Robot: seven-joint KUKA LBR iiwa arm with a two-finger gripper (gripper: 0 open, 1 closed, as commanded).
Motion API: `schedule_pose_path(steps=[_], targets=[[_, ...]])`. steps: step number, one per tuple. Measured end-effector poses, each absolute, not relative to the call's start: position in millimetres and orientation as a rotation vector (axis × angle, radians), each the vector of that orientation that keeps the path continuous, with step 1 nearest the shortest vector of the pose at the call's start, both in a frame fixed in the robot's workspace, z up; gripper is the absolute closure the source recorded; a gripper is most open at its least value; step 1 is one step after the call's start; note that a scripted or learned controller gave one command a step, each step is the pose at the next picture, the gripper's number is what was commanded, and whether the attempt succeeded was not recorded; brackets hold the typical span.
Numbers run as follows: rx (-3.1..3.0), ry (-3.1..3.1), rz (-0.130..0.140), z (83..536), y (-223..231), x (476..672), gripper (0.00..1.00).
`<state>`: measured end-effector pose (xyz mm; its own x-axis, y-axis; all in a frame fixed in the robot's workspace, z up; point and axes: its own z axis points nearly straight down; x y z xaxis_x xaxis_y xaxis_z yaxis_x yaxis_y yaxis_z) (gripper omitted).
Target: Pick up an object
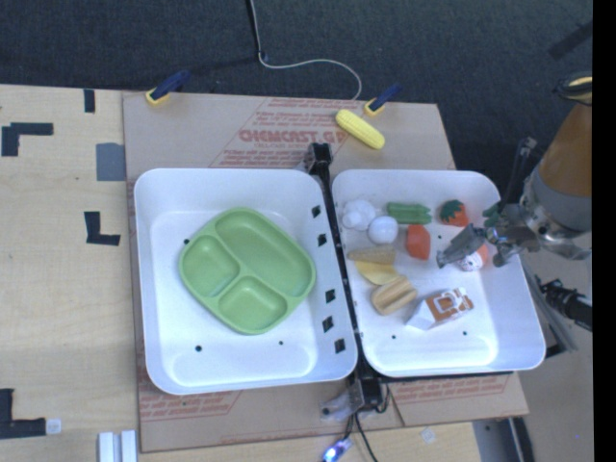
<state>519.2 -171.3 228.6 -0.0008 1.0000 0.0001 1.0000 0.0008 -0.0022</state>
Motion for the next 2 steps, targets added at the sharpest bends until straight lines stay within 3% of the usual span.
schedule_pose_path(steps=[1,2], targets=[[-2.207,-2.216,0.009,144,-110,484.0,0.00],[-2.218,-2.228,-0.001,81,-96,538.6,0.00]])
